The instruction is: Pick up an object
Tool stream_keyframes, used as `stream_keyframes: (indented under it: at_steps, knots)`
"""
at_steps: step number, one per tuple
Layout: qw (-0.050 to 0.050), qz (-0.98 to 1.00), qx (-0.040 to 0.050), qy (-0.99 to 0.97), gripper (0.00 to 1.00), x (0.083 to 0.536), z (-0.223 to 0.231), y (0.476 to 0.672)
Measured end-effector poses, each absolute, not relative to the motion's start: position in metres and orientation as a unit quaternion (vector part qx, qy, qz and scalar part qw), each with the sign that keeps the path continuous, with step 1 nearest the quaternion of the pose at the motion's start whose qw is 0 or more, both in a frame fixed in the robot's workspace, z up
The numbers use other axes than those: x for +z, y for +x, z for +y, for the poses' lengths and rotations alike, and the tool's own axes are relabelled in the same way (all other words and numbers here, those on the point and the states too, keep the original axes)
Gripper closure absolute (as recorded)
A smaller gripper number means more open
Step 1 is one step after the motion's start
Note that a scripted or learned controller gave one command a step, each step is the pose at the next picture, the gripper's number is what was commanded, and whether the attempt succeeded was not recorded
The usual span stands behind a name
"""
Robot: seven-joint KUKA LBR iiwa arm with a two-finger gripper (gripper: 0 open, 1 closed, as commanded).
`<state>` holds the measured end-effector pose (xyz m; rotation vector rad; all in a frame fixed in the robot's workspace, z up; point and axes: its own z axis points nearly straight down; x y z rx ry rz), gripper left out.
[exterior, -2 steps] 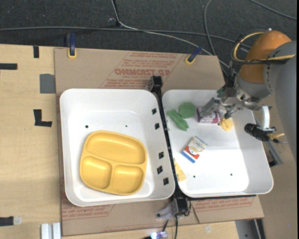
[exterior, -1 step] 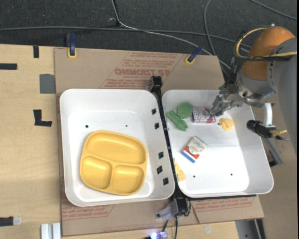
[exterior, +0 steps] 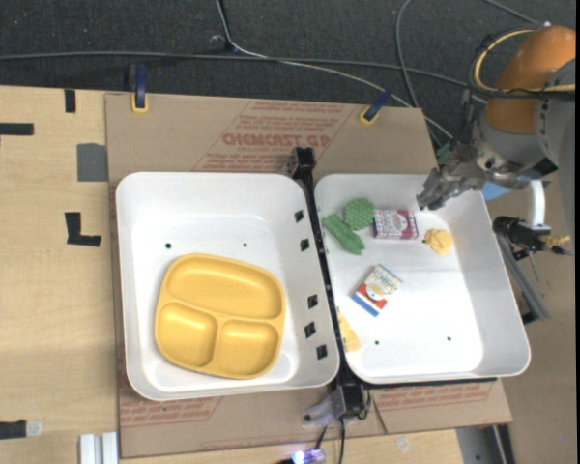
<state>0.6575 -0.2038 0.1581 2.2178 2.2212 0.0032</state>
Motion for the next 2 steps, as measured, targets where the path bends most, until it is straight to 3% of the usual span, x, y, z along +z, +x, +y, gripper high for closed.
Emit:
stream_keyframes:
  at_steps: [2]
  knots:
    - [0.001,0.708,0.0011,0.706,1.00,0.248,-0.193,0.658]
